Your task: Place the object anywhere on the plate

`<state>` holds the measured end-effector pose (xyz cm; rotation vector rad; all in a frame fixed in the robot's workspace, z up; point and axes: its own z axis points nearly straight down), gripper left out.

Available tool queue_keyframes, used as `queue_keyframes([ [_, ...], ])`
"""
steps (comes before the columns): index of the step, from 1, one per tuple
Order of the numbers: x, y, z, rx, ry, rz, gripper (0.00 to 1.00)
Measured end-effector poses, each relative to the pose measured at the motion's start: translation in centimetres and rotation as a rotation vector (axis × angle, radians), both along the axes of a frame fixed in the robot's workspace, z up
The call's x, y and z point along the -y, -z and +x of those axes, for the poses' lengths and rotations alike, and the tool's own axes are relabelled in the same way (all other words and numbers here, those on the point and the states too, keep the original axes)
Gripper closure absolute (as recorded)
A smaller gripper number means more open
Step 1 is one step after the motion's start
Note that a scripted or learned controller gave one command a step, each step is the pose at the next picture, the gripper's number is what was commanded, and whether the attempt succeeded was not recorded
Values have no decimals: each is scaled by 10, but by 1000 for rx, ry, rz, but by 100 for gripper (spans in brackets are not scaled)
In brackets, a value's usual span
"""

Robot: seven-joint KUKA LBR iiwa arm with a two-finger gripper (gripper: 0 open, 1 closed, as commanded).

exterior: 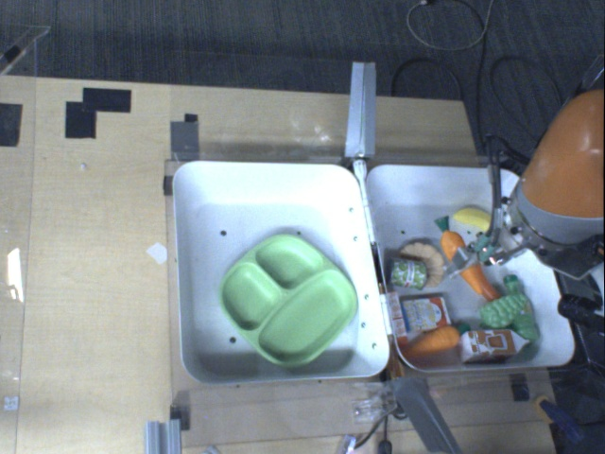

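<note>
Camera view: the gripper (485,251) is seen low in the right bin (416,192), its state not to be told, among toy foods beside a carrot (480,282), while the green sectioned plate (289,298) is left lying in the left bin (203,206).

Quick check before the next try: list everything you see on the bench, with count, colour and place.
bins: two, white, side by side.
plate: one, green, three sections, left bin.
carrots: three, orange, right bin.
can: one, green label, right bin, against a tan pastry.
cartons: two, front of right bin.
yellow item: one, back of right bin.
green leafy toy: one, right bin's right side.
arm: one, grey and orange, from the right.
hand: one, low over the right bin's carrots.
</note>
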<state>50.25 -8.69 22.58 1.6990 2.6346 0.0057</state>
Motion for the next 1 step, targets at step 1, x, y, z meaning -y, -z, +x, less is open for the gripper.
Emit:
queue_keyframes([
  [1, -77, 41, 44, -2, -407, -1, 100],
])
